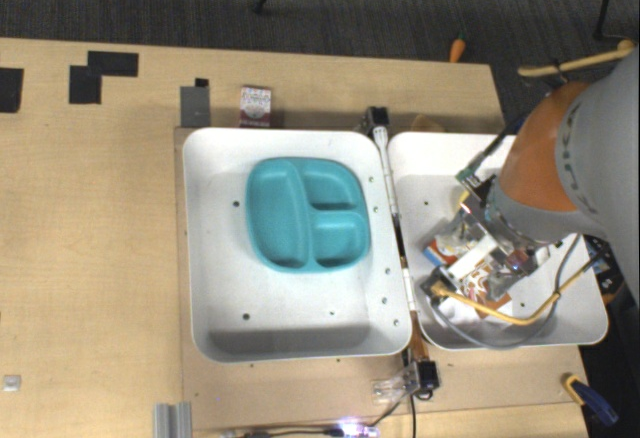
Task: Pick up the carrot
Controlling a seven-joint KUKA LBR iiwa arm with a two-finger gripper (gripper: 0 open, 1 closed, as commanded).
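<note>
While the grey arm (pixel 590 156) reaches in from the right with its orange band (pixel 530 166) showing above the wrist, the end effector (pixel 470 271) sits low inside the right bin (pixel 425 176), near that bin's left wall and toward its front. Wires and small parts crowd the tool, so I cannot tell whether it is spread or pressed together, or whether anything is pinched in it. A small orange-red patch just left of the tool, lying in the right bin, looks like the carrot (pixel 438 251). It is partly hidden, and contact between it and the tool cannot be judged. A yellow cable (pixel 500 314) loops from under the tool across the bin's front part.

The left bin (pixel 215 226) holds a teal divided plate (pixel 305 214), which lies flat near the middle, a little toward the back, with one long compartment on its left and two smaller ones on its right. Both bins rest side by side on the light wooden surface (pixel 90 256), their inner walls touching.

Behind the left bin, on the surface, stand a dark grey block (pixel 195 104) and, just beside it, a small patterned cube (pixel 256 104). A black clamp (pixel 376 116) sits at the back, where the two bins meet. Farther back, near the surface's rear edge, lies a small orange object (pixel 457 49), well apart from the bins.
</note>
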